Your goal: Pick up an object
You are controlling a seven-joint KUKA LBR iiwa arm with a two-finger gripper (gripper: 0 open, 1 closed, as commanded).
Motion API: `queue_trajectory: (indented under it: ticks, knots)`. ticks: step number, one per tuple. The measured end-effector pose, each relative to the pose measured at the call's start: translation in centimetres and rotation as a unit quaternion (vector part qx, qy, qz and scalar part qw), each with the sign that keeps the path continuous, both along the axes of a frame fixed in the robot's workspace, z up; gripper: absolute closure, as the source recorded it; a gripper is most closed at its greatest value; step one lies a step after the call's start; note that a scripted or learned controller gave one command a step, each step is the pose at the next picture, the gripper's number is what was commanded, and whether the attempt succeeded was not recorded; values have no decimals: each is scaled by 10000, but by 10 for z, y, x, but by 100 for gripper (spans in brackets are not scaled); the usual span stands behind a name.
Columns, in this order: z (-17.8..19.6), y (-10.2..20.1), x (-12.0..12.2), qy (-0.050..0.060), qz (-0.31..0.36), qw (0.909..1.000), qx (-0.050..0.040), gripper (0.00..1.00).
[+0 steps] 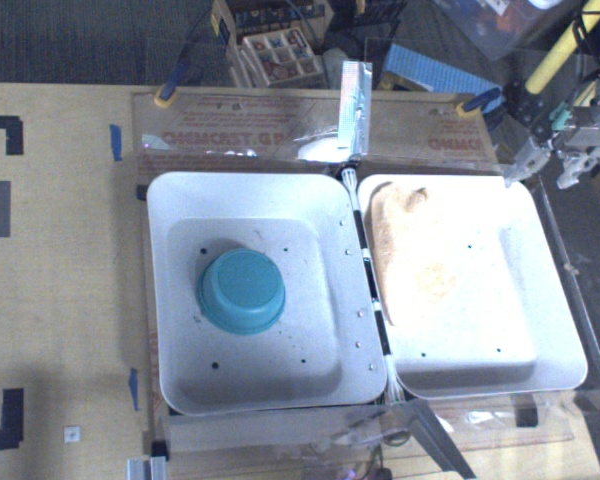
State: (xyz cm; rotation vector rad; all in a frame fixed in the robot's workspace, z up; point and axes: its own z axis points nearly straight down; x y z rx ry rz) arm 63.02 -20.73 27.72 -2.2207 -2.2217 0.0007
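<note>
Camera view | teal bowl (242,289) upside down in left bin (170,218) | claw (558,146) at upper right, grip state unclear

You're looking down on a light wooden bench (50,298) marked with black tape corners (8,133) and blue tape strips (115,141). Behind it lies dark grey carpet (80,23), cluttered with a cardboard box of small items (272,30), a blue corrugated sheet (435,70) and a clear plastic tub (500,3).

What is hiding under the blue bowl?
The blue bowl sits upside down on the left bin's floor. The bowl covers whatever lies beneath it, so that cannot be seen.
</note>
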Motion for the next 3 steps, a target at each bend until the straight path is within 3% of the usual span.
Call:
queue_trajectory:
  ticks: [1,2,3]
  knots:
    - [-80,109,-6,-3,826,9966,-2,0]
    - [-140,96,37,-19,769,9970,-9,0]
    - [-183,104,38,14,2572,9664,-9,0]
